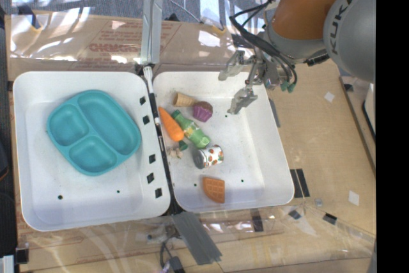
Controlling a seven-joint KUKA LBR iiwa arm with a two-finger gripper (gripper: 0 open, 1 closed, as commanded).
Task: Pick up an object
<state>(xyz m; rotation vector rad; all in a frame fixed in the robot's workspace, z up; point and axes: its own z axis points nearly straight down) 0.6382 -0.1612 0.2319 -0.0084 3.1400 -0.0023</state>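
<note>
I have the gripper (235,83) over the far right part of the right bin (268,156), fingers spread apart with nothing between them. The cupcake (203,111) sits just left of the lower finger, the cone (183,99) a little further left. Below and left of the tool lie the carrot (170,124) and green bottle (192,131), side by side, then the can (209,156) and waffle (215,189) nearer me. The teal plate (93,132) rests in the left bin (38,201), well away.
</note>
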